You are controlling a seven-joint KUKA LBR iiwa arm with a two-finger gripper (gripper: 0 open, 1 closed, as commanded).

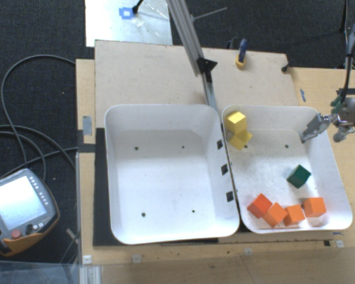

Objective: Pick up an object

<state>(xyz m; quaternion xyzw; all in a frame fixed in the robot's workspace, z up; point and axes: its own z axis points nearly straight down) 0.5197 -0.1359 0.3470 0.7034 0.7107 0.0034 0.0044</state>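
The right bin [325, 152] holds two yellow blocks [237, 129] stacked against its far left corner. A dark green cube [298, 176] lies right of its middle, and several orange cubes [287, 210] sit in a row along its near edge. My gripper [326, 132] hangs over the bin's far right rim, at the view's right edge. Its fingers are spread open with nothing between them: one grey finger [311, 129] points into the bin. The green cube lies a little below and left of it.
The left bin [165, 170] stands beside the right one, with a shared divider [225, 158] between them. A slanted metal pole [186, 28] crosses the board behind the bins. A teach pendant [18, 209] and cables lie on the floor at left.
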